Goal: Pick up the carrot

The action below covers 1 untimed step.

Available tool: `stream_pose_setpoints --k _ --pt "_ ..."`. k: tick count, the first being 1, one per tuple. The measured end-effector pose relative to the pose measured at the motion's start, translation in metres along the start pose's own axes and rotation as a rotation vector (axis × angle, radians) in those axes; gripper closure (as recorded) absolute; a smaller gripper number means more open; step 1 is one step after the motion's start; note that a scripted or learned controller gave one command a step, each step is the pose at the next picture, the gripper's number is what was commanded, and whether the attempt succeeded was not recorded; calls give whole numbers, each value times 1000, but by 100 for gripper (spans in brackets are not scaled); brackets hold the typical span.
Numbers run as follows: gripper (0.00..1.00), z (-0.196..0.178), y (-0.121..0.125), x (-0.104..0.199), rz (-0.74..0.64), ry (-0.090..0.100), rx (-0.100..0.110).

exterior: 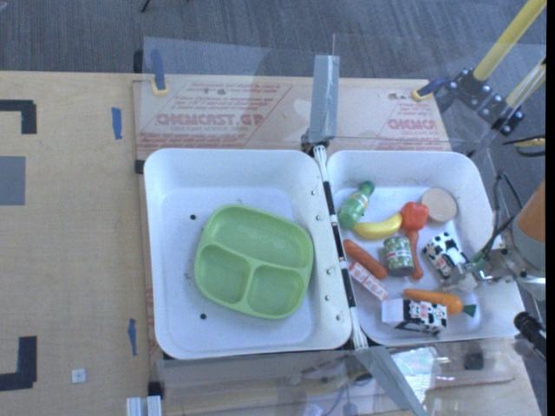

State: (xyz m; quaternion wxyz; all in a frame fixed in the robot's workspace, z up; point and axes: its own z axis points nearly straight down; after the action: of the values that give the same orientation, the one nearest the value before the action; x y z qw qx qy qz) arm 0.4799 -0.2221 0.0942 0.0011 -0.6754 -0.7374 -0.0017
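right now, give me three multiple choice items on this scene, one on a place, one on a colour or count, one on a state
1. Where does the carrot lie?
A. on the green plate
B. in the right bin, near its front edge
C. on the wooden bench

2. How many compartments has the green plate?
A. two
B. three
C. five

3. How does the green bottle rest?
A. lying on its side
B. standing upright
C. stacked on the banana

Answers: 1 B, the carrot lies in the right bin beside a small carton. 2 B, two ridges part the plate into three. 3 A, its length lies along the bin floor, above the banana.
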Motion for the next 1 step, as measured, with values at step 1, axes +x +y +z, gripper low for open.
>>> stream_pose_setpoints --k 1 --pt "0 1 1 6 -8 12 5"
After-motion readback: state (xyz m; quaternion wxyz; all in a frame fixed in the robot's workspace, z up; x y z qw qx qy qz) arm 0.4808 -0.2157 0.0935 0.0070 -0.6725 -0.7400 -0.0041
